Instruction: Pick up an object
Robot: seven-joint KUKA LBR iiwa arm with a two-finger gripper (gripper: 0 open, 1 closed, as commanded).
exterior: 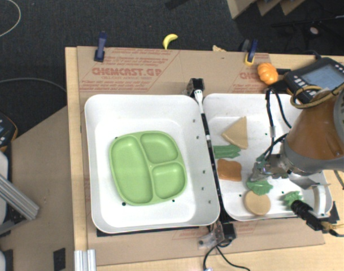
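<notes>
My gripper [262, 170] hangs low over the middle of the right bin [248, 103], at the end of the grey arm with its orange band. Right below it lies a green leafy piece [258, 186], touching or nearly touching the gripper. A round tan cookie [257, 203] sits just in front of that piece. Left of the gripper lie an orange-brown slab [229, 170], a green strip [225, 151] and a tan wedge [237, 132]. Another small green piece [292, 197] lies at the bin's front right.
The left bin [98, 151] holds a green divided plate [147, 166]. A black divider strip [205, 134] runs between the bins. On the bench behind sit an orange ball [267, 73], a yellow banana toy [169, 39] and blue clamps [100, 47].
</notes>
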